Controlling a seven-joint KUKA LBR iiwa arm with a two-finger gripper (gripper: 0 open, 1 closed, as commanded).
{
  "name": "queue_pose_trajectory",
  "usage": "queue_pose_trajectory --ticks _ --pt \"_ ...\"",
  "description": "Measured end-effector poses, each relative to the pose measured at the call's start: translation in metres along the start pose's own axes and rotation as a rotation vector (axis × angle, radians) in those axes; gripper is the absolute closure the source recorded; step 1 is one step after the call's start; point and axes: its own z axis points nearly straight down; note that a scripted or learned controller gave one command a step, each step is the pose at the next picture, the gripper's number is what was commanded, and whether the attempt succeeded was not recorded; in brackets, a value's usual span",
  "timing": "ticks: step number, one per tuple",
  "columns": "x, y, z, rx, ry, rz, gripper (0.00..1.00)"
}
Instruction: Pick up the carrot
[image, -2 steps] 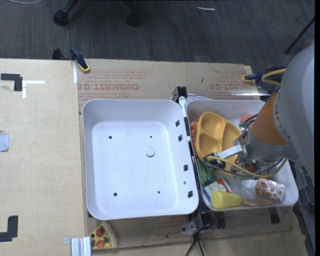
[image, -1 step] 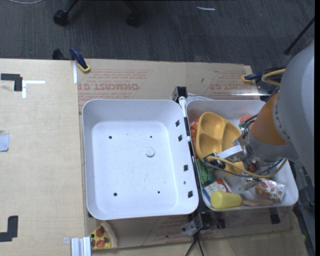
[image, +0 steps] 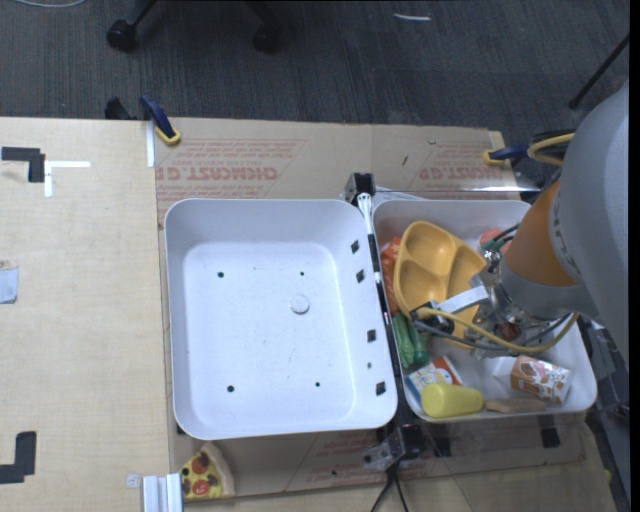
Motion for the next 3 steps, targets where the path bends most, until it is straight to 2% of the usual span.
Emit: queue_pose_trajectory --ticks 1,2,3 --pt "0.000 0.000 0.000 0.001 -0.001 0.000 0.00" --pt "0.025 0.006 0.014 -0.009 0.006 -0.079 0.00" --pt "0.082 0.045 0.019 -0.001 -0.005 -0.056 0.00"
